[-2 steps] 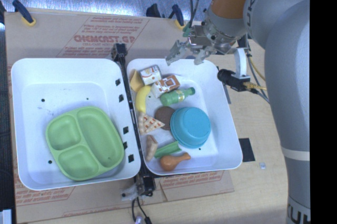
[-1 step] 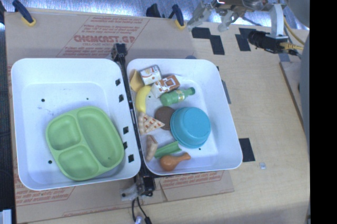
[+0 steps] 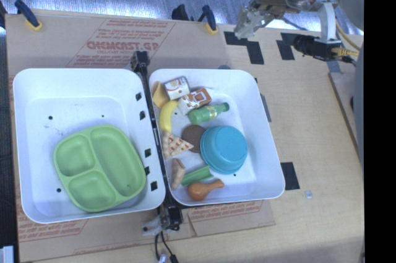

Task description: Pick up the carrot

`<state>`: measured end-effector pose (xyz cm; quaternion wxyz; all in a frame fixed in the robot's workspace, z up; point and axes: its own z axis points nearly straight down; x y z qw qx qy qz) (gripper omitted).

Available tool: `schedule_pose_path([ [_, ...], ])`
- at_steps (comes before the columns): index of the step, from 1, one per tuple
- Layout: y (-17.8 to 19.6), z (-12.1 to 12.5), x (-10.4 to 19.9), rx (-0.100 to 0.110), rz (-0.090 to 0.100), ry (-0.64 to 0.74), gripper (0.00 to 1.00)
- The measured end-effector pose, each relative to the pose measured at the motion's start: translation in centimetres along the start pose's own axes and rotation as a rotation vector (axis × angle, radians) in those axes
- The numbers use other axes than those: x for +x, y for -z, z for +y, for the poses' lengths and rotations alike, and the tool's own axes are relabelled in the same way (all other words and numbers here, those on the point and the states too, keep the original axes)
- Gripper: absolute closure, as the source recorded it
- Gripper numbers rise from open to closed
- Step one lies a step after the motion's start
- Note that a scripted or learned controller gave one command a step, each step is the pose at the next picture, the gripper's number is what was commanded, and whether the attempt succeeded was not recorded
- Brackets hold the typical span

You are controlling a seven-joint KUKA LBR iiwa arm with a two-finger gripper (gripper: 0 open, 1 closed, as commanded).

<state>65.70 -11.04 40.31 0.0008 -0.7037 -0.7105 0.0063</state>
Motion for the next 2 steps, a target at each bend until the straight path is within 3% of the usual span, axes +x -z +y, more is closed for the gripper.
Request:
schedule_pose_path([
  [1,-7.4,0.1,6.2,0.000,0.006,0.203,1.00],
  [2,-9.0,0.1,13.0,0.001,0.005,0.054,1.00],
])
